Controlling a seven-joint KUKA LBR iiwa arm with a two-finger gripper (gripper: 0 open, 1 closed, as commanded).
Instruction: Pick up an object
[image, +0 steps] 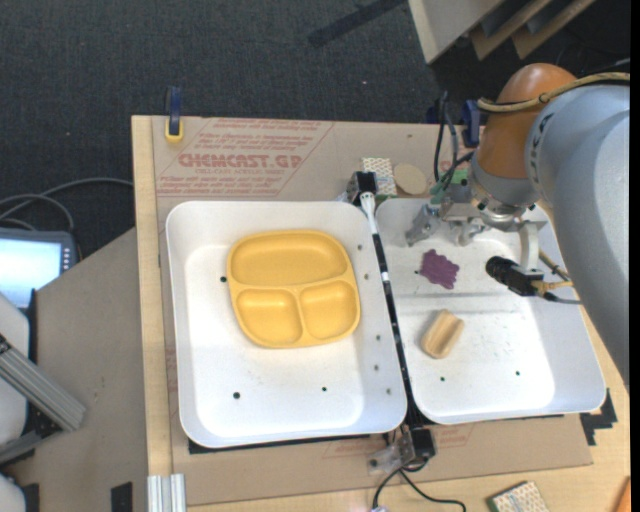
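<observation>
In the right bin (560, 395) lie two loose objects. One is a small purple piece (438, 268), flat on the floor near the bin's back. The other is a tan, bread-like lump (441, 333) closer to the middle. My gripper (443, 230) hangs over the bin's back edge, just behind the purple piece and above it. Its two grey fingers (418, 231) stand apart and open, with nothing between them. The grey arm with its orange band (520, 120) comes in from the upper right.
A yellow divided plate (293, 287) sits in the left bin (200, 380). A black part with cables (512, 275) hangs off the arm over the right bin. Small fittings (365, 185) and a round tan disc (410, 179) sit behind the bins on the cardboard.
</observation>
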